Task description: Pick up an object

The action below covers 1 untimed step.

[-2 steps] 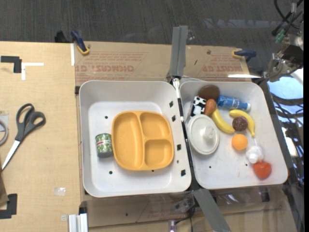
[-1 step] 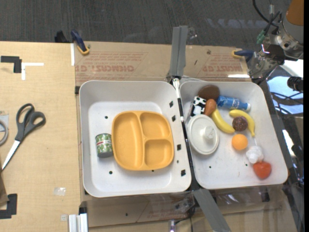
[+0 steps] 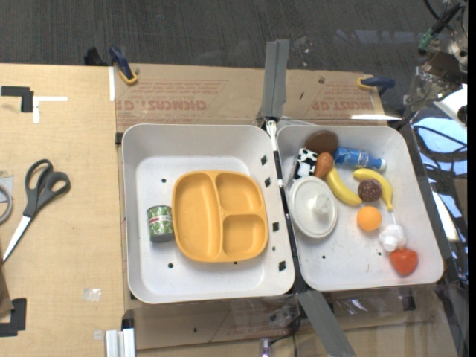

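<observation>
Packed into the right bin, at the frame's right: toy food and small wares, any of them fit to pick.

Best bet by judgement: the orange ball, lower middle of that bin.
- Sits free, just beside the white lidded bowl and just above a small white piece.
- Looks light and stiff, probably plastic.
- Smooth and round, so likely to roll or squirt out of a poor pinch. Calls for a grip across the widest part, straight from above.

Other candidates:
- Yellow banana: light and easy to pinch across its narrow middle, but touching the bowl on one side.
- Red fruit: low in the bin and near the corner wall, with little room beside it.
- Small green can in the left bin: upright, stiff, just beside the yellow divided plate. Suited to a pinch across its sides.

State of the claw: cannot tell, neither how far open nor whether anything is in it. Hence no judging how the ball lies relative to it, beyond noting that the right bin lies on the side where the arm reaches in.
</observation>
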### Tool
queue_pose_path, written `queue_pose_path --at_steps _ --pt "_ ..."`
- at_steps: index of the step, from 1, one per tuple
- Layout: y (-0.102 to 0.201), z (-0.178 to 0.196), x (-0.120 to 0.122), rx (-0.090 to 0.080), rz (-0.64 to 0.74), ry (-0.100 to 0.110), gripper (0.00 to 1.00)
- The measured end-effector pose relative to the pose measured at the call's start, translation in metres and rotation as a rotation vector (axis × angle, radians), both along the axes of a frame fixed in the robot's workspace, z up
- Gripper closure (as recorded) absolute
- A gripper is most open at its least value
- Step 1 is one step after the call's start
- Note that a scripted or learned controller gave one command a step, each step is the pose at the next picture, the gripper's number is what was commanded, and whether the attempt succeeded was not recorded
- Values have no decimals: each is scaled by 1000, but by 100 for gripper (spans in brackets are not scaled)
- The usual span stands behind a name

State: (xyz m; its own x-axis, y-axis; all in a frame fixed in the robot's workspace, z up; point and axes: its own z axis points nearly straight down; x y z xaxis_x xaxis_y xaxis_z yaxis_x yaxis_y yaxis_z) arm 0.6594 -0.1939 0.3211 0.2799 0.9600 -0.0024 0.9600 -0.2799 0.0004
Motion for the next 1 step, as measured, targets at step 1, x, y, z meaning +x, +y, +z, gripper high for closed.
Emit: queue_pose_path --at_steps 1 --pt "-8 -166 0 1 -151 1 100"
